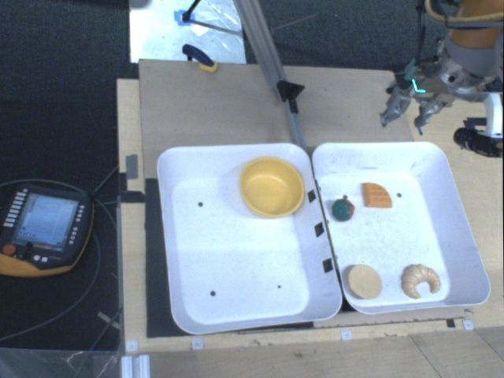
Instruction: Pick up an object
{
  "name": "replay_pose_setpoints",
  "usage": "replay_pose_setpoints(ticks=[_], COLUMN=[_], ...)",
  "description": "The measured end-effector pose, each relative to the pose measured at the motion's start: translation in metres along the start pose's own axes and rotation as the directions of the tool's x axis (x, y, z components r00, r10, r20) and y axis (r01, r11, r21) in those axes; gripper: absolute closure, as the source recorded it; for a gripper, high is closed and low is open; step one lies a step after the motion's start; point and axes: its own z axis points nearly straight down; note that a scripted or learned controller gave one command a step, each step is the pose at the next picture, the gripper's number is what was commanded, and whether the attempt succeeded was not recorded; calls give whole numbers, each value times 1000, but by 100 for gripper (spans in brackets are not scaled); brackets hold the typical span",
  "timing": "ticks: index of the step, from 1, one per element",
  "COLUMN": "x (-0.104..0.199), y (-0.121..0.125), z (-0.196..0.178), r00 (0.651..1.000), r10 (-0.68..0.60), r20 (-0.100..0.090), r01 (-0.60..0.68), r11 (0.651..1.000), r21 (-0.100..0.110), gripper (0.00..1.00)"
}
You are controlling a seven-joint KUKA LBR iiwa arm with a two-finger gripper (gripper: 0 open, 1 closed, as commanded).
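Bench w/ two white bins side by side. Left bin [236, 290] has just a yellow bowl [272, 186] up near its top right corner. Right bin [453, 211] has the small stuff: croissant [420, 280] bottom right, round tan disc [364, 281] just left of it, orange wedge [376, 196] near the top, and a tiny dark green ball [342, 209] beside the wedge, close to the divider betw. bins. Arm's at top right, gripper [408, 109] hanging over bare bench above the right bin's top edge, fingers apart, nothing betw. them. So I'd say the pick hasn't really begun: nothing lifted, every obj lying in its bin. Left to do: choose one, prob. wedge or ball as they're nearest, come down, close, lift
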Motion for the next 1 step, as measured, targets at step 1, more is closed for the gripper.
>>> replay_pose_setpoints(ticks=[1], x=[0], y=[0], z=[0], r00=[1000], r10=[0], r20=[0], r01=[0], r11=[1000], r21=[0], gripper=[0])
